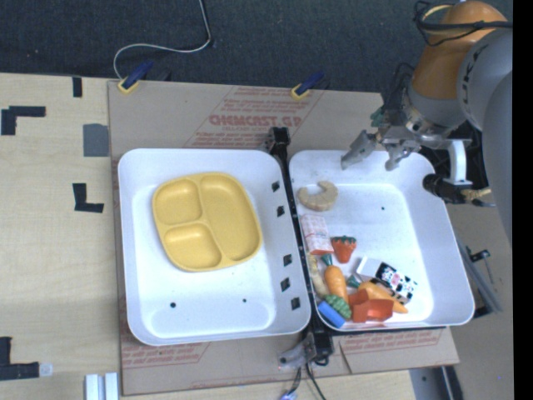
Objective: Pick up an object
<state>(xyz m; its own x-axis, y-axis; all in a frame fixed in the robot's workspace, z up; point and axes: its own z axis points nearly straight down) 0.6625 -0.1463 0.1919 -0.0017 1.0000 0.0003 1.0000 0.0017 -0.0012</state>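
Observation:
My gripper (375, 154) hangs over the far edge of the right bin (433, 223), its two fingers spread open with nothing between them. A beige bitten ring-shaped piece (318, 195) lies in the bin just left of and below the gripper. Toward the bin's near left corner lies a heap of toys: a wrapped packet (316, 234), a small red piece (344, 247), an orange carrot (335, 282), a red-orange block (371, 304), a black-and-white cow-patterned piece (396, 281) and a blue-green piece (336, 311).
The left bin (137, 307) holds a yellow divided plate (206, 220). Black clips run along the seam between the bins (286, 223). The arm's grey and orange body (466, 48) looms at the top right. A cable (179, 44) lies beyond the cardboard.

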